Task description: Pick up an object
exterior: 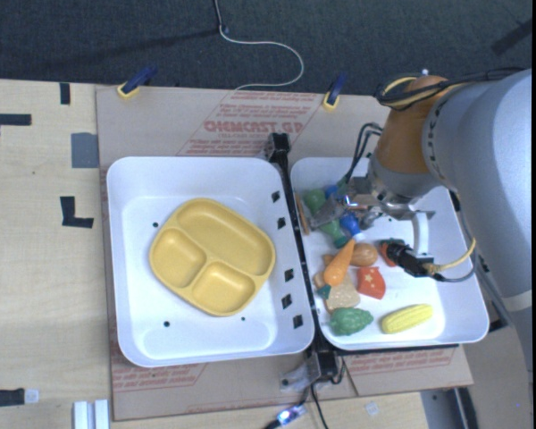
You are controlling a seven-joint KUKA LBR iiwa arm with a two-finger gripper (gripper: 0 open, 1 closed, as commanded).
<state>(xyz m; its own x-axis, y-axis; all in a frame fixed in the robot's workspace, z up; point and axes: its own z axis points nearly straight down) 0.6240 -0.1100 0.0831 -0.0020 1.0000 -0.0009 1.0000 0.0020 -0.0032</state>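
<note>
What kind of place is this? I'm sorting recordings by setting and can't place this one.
Probably a robotics lab bench for grasping trials: a grey arm reaches into the right white bin of toy food such as a corn cob, beside a left bin holding a yellow divided plate.
</note>
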